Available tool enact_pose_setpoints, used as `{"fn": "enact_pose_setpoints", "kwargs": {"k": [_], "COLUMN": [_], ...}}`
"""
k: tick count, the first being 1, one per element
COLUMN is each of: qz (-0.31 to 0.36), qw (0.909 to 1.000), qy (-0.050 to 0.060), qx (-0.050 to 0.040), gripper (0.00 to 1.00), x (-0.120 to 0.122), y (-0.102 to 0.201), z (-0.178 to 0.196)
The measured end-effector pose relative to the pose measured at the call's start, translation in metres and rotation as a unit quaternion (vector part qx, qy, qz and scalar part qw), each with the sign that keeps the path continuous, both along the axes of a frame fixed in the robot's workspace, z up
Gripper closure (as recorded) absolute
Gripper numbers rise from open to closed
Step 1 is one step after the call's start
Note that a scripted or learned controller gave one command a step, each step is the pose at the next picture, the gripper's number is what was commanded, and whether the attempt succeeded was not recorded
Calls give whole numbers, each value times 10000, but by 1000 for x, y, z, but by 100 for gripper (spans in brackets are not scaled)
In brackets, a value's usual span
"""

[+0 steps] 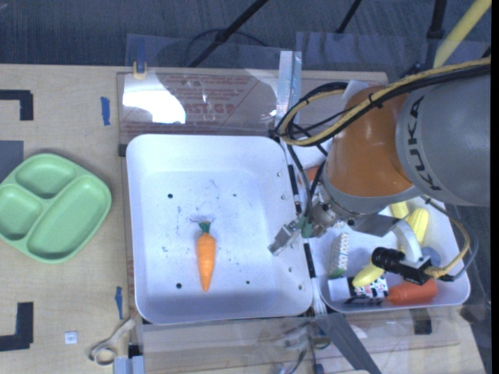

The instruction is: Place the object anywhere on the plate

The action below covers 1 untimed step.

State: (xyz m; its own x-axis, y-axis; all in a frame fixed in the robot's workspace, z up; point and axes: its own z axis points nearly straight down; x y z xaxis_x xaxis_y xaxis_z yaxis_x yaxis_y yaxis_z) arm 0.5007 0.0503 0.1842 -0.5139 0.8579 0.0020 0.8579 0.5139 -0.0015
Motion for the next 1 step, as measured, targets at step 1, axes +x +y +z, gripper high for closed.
{"fn": "enact_pose_setpoints", "kwargs": {"k": [1], "qz": [-176], "qw": [9998], "qy": [-21], "qx": [9], "gripper": [0], "x": [31], "y": [41], "z": [-52]}}
